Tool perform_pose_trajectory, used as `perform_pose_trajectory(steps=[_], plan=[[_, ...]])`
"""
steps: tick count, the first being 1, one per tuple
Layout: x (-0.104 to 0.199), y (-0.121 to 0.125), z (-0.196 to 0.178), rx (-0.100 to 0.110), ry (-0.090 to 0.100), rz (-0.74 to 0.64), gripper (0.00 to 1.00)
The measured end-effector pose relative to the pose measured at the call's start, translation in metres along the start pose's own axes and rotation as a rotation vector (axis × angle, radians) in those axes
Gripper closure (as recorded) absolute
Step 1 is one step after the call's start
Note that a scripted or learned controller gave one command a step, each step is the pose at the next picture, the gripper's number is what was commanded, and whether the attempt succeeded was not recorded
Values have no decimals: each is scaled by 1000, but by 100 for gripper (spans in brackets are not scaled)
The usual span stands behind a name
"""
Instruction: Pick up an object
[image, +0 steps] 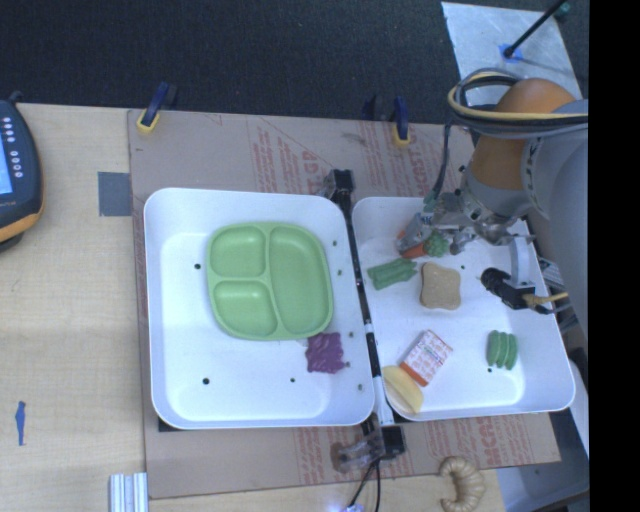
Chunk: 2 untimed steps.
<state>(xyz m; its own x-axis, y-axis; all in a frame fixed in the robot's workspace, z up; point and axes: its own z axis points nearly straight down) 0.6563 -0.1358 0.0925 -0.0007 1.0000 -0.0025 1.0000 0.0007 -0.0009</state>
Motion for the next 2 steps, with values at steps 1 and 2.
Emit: perform_pose_trajectory(steps=[1, 2], plan=[[-17, 0, 0, -1, 0, 0, 0], [-8, -67, 1, 8, 3, -2, 0]])
